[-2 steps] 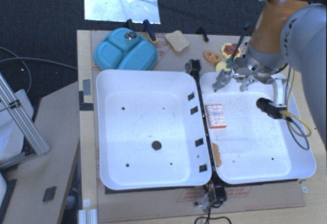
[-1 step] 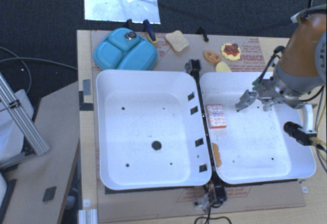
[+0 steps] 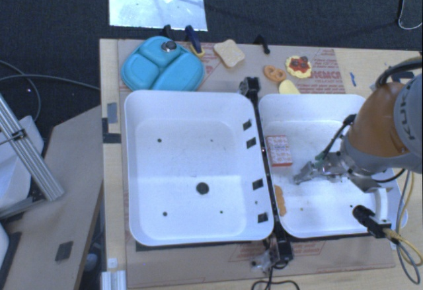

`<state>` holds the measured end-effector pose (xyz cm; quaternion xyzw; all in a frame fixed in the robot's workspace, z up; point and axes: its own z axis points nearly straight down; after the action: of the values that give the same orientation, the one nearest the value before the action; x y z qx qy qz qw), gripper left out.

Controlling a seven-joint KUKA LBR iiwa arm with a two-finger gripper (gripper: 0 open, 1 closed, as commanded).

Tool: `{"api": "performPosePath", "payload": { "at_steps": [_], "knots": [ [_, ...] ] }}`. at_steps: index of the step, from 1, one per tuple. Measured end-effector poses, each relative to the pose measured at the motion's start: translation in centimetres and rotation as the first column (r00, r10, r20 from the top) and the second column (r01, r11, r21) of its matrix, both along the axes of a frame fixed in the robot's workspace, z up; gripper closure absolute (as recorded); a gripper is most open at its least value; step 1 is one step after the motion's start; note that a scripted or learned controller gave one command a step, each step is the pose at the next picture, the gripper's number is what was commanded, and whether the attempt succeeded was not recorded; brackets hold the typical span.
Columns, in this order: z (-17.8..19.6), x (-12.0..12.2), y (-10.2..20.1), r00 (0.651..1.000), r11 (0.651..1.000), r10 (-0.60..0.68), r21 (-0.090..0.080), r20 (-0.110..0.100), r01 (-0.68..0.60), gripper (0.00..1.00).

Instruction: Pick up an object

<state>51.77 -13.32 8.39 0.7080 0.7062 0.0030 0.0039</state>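
- The pincer [image 3: 305,174] hangs low inside the right bin [image 3: 310,118], pointing toward that bin's left wall; whether it is spread or pressed together I cannot tell, since at this slant its tip is a small grey blur. Nothing can be seen caught in it.
- The arm [image 3: 383,125] leans in over the right bin's right rim, orange band uppermost, which I judge puts the wrist on a slanted approach to the bin floor rather than a straight drop.
- Nearest thing to pick: a small flat card or packet [image 3: 279,150], white with red print, lying flat on the right bin's floor close against the left wall, just beside the pincer's tip and a little toward the far rim. Being thin and flat against the floor, it would likely be hard to pinch.
- A small orange-brown piece [image 3: 279,200] lies along the same left wall nearer the front corner; too small to make out.
- The left bin [image 3: 192,100] carries a dark round spot [image 3: 202,188] on its floor near the middle front, possibly a small object.
- Beyond the bins' far rims, on the bench: a blue divided plate [image 3: 162,65] at the left bin's far left corner, a toast slice [image 3: 229,53], a pretzel [image 3: 273,73], a red-topped round toy [image 3: 299,66] and a yellow piece [image 3: 288,87], all out of the pincer's present line and probably set aside.
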Motion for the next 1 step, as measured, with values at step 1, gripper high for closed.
{"api": "performPosePath", "payload": {
  "at_steps": [1],
  "knots": [
    [0.37,7.69,-3.17,1.000,1.000,0.007,-0.003,0.001,-0.007,0.00]
  ]
}}
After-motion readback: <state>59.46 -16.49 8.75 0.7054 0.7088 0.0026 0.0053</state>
